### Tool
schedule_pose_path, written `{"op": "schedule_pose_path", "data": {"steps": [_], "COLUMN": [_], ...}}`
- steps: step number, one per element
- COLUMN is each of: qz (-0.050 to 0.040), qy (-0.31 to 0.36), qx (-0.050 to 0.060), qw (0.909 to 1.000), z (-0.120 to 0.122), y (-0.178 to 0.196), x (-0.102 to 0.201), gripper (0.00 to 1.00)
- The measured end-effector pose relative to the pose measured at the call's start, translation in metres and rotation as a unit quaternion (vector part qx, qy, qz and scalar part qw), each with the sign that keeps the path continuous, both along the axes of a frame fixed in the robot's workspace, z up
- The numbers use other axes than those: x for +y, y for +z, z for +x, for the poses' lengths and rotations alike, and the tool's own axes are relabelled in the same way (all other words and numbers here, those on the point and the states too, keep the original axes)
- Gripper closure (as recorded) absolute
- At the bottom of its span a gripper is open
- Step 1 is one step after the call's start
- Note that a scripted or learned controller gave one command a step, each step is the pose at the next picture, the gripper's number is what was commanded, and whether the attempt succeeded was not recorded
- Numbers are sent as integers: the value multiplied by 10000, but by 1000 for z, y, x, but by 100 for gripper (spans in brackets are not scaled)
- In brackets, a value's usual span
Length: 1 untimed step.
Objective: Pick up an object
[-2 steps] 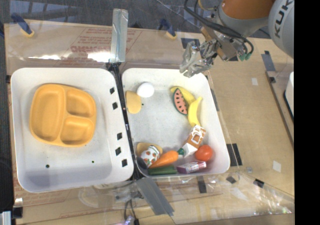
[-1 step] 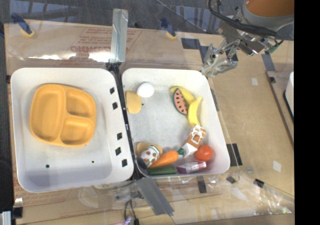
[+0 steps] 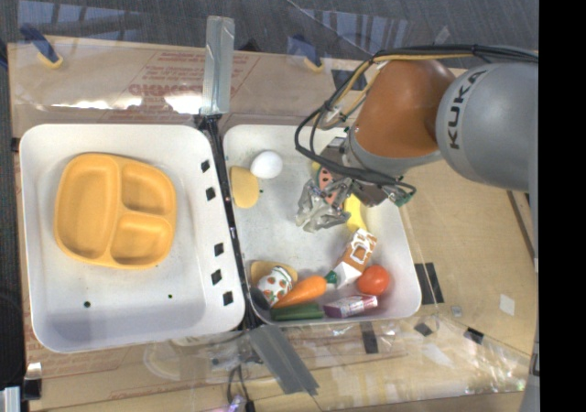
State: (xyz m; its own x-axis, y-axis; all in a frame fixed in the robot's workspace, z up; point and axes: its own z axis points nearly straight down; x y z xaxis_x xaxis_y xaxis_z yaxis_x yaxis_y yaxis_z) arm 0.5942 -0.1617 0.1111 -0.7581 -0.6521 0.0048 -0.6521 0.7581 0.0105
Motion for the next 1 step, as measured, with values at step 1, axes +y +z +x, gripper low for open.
{"op": "schedule_pose_path", "data": {"steps": [1], "qz": [-43], "qy": [-412], "qx": [-131], "qw": [9991], "z": [3], "y": [143], "x": [10], "gripper": [100]}}
